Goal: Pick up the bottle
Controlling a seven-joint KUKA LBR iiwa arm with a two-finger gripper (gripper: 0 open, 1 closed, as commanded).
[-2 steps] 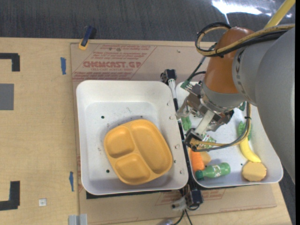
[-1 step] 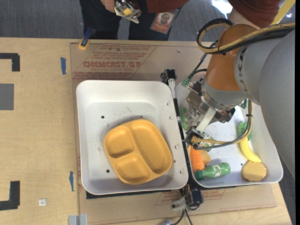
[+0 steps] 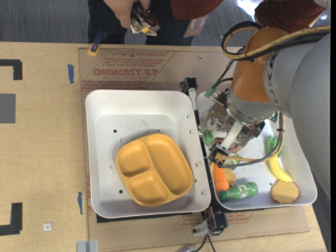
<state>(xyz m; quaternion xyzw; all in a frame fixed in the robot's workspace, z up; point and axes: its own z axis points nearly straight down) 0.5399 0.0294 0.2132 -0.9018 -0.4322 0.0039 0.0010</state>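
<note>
The left bin (image 3: pixel 100 119) holds a yellow divided plate (image 3: pixel 153 168). The right bin (image 3: pixel 307 188) holds a banana (image 3: pixel 277 167), carrot (image 3: pixel 221 178) and the bottle (image 3: pixel 239 190), green, lying sideways, lower right. Gripper (image 3: pixel 220 152) above it: state hidden.

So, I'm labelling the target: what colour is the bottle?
Green, with a lighter label band; the bottle lies in the right bin, seen in the camera view.

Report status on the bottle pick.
Gripper low in the right bin, above the carrot. Bottle lies on its side, ungrasped, near the front wall. Carrot touches its cap end; banana further right.
</note>
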